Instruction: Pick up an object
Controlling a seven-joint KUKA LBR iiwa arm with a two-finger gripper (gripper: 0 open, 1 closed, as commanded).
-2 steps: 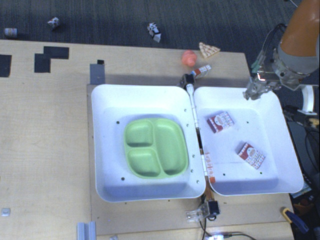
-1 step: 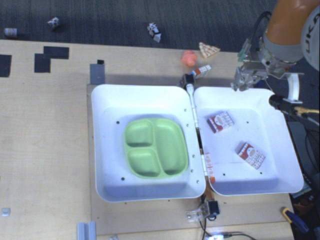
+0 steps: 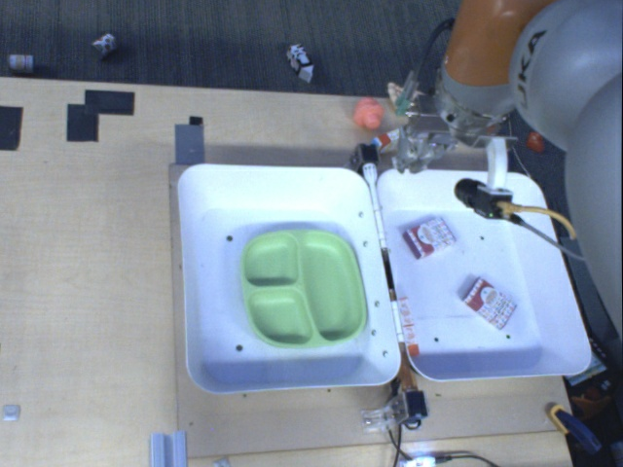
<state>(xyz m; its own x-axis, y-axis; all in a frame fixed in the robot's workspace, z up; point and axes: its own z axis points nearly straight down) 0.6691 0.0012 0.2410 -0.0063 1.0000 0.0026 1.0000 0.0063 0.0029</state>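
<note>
Across the middle of the overhead camera view, two shallow white bins sit side by side on a pale wooden bench (image 3: 78, 261). The left bin (image 3: 195, 261) holds a light green plastic tray with three compartments (image 3: 302, 285), lying flat at its centre. The right bin (image 3: 545, 290) holds two small red-and-white packets, well apart: the upper packet (image 3: 429, 236) toward the bin's upper left, the lower packet (image 3: 489, 302) nearer the centre.

At the upper right of the frame, the grey arm with an orange band (image 3: 574, 56) reaches in. Its gripper (image 3: 419, 149) hangs over the right bin's upper left corner, near the rim. Whether it is open or closed cannot be told, and nothing is seen in it.

This looks like the approach step, with nothing picked up yet. The next move likely calls for shifting down-frame over the upper packet, descending, and closing on that flat, thin target.
</note>
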